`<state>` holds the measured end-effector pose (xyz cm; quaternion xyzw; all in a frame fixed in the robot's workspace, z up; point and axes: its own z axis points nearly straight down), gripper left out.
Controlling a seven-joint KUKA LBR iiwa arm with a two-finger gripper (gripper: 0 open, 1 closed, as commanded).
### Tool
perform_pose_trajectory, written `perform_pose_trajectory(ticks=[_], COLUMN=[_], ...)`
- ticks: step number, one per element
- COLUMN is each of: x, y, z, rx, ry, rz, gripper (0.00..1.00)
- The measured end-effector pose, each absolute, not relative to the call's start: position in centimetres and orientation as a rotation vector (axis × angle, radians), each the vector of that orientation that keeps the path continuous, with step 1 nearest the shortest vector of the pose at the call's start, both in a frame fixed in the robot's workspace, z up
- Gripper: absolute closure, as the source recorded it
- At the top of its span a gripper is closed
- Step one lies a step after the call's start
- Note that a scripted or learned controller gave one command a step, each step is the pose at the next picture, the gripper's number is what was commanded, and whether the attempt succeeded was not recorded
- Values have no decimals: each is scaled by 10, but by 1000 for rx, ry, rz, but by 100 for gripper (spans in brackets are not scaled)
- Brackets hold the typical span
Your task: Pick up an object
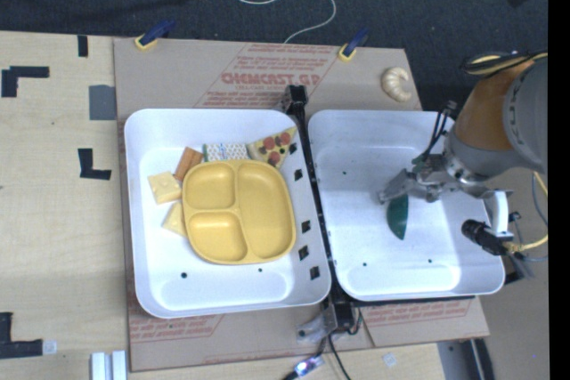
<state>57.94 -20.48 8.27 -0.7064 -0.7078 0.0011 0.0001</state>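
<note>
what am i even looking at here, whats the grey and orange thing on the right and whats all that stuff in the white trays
This is one picture from a camera fixed above a workbench, looking down at a slant. The grey and orange thing is a robot arm reaching in from the right. At its end is a pincer, two fingers for grabbing things. Its job here is to pick up an object.

On the bench sit two shallow white bins side by side. The left bin holds a yellow divided plate, with a few small pieces tucked around its top and left edges, some tan or orange, one patterned. The right bin has a dark green object lying in it, right below the pincer. The pincer is at that object, but I cannot tell from this angle whether it has hold of it.
</note>
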Motion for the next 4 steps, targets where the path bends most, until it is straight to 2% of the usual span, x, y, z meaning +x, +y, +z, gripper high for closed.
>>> perform_pose_trajectory(ticks=[1, 3, 4], x=[581, 582, 582], y=[-205, -197, -197], z=[96, 207, 225], rx=[-2221, -2221, -2220], ry=[-2227, -2226, -2224], rz=[0, -3, -1], gripper=[100, 100, 100])
